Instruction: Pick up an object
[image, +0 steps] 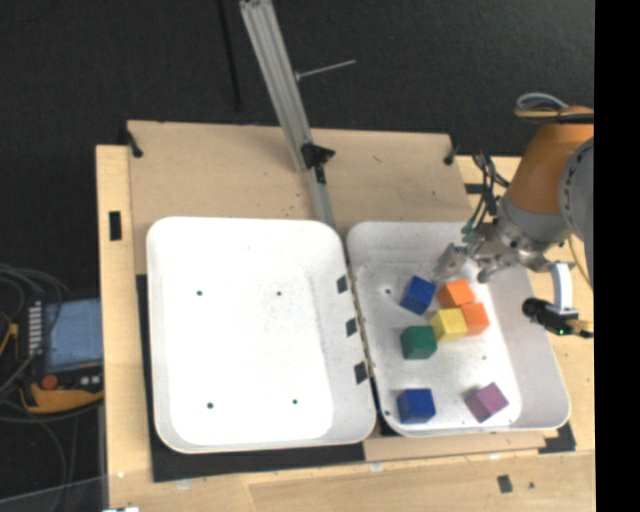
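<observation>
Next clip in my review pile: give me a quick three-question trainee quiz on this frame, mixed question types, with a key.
1. True or false: all the blocks lie in the right bin.
2. Which block lies nearest the gripper? A) purple block B) orange block C) green block
3. Fill in: two blocks share the colour ____.

Key:
1. True. The left bin holds no blocks.
2. B. The gripper hangs over the far end of the right bin, just above the orange block.
3. Blue: one blue block lies beside the orange one, another blue block at the near edge.
</observation>
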